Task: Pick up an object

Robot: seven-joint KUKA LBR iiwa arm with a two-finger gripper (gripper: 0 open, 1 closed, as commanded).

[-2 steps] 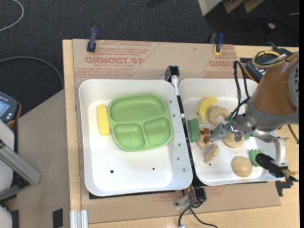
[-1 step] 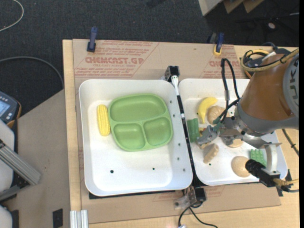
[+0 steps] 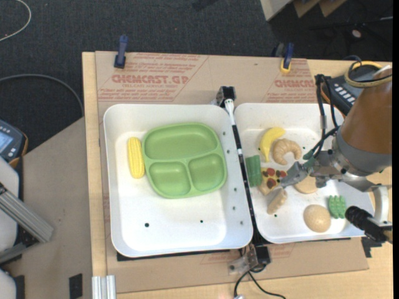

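Target group: a cluster of toy food items in the right bin [image 3: 268, 229], directly under and around the jaws [image 3: 292, 178]. No single item is fixed by the task; any of them qualifies.
Nearest item: a pizza slice [image 3: 270, 179] with red dots, touching or just left of the jaw tips; contact cannot be confirmed.
Below the jaws: a tan chunk [image 3: 276, 200], just beside the tips.
Above the jaws: a croissant [image 3: 285, 149], near, with a banana [image 3: 269, 140] touching its upper left side.
Left of the jaws: a green block [image 3: 253, 170] against the bin wall, beyond the pizza slice.
Right of the jaws: a tan disc [image 3: 307, 185], partly covered by the wrist.
Lower right of the jaws: a tan ball [image 3: 317, 218] with a green ridged piece [image 3: 337, 207] just beside it.
Jaw state: cannot tell; the tips are dark, small and overlap the items below. No item is visibly between them.
Arm: reaches in from the right, low over the right bin, orange band above the wrist.
Far left of the jaws: the left bin [image 3: 124, 217] holds a green tray [image 3: 184, 159] and a corn cob [image 3: 134, 157], well apart from the jaws.
Surface: brown board under both bins.
Progress: approach appears complete. Every item lies in a bin. Left to do, by judgement: a confirmed grasp and the lift.
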